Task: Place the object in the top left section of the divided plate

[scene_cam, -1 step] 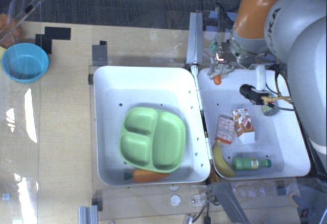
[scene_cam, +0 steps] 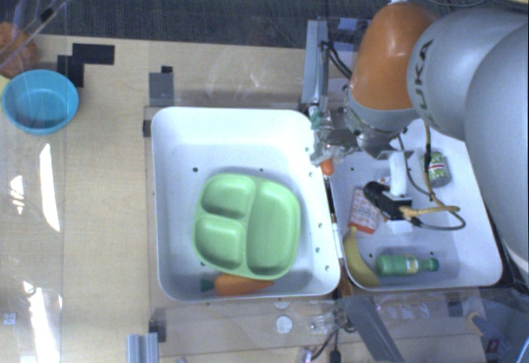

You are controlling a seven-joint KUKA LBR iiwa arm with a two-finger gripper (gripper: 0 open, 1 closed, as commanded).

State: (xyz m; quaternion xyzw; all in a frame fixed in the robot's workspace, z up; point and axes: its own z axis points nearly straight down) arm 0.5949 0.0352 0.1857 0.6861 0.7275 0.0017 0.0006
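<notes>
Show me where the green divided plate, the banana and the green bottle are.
green divided plate (scene_cam: 247, 226): camera view, on its central ridge.
banana (scene_cam: 357, 260): camera view, mid-curve of its yellow body.
green bottle (scene_cam: 400, 265): camera view, middle of its body.

Worktop (scene_cam: 99, 212), pale wood: two shallow white bins side by side, left bin (scene_cam: 169, 188), right bin (scene_cam: 479, 212); blue bowl (scene_cam: 40, 101) far left; black angled block (scene_cam: 87, 58) near it.

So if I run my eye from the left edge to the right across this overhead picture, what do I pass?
Blue bowl → green divided plate in the left white bin → banana → green bottle in the right bin.
</notes>
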